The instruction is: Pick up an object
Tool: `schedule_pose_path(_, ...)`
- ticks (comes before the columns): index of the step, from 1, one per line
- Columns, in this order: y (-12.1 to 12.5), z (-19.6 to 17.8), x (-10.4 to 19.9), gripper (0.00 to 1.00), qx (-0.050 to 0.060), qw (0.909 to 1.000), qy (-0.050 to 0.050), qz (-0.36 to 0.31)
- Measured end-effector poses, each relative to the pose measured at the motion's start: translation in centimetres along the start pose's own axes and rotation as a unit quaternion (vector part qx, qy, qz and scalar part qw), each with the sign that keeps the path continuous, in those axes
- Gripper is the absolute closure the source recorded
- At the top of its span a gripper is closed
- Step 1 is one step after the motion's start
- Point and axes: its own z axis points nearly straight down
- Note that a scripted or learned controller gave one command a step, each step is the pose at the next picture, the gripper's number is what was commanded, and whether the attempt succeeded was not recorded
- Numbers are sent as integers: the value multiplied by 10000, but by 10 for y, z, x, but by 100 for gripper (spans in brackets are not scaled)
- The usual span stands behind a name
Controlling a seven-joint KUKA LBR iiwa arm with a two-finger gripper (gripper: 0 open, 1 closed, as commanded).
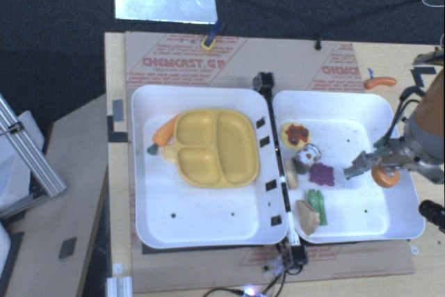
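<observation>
While your gripper (pixel 356 167) hovers near the right bin's (pixel 348 229) right edge, you cannot tell its state.

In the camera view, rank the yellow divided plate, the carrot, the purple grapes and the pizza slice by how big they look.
1. Yellow divided plate, by far the largest.
2. Carrot, long and thin, partly behind the plate.
3. Pizza slice and purple grapes look about alike; too close to rank.

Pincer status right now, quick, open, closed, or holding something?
Pincer: cannot be told from this view; it sits over the right bin, nothing visibly held.
</observation>
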Motion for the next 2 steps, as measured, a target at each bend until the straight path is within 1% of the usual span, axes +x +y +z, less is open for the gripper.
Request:
schedule_pose_path(1,3,-4,0,0,-50,10000,-11,-13)
schedule_pose_path(2,-1,39,-2,0,-29,10000,-3,-5)
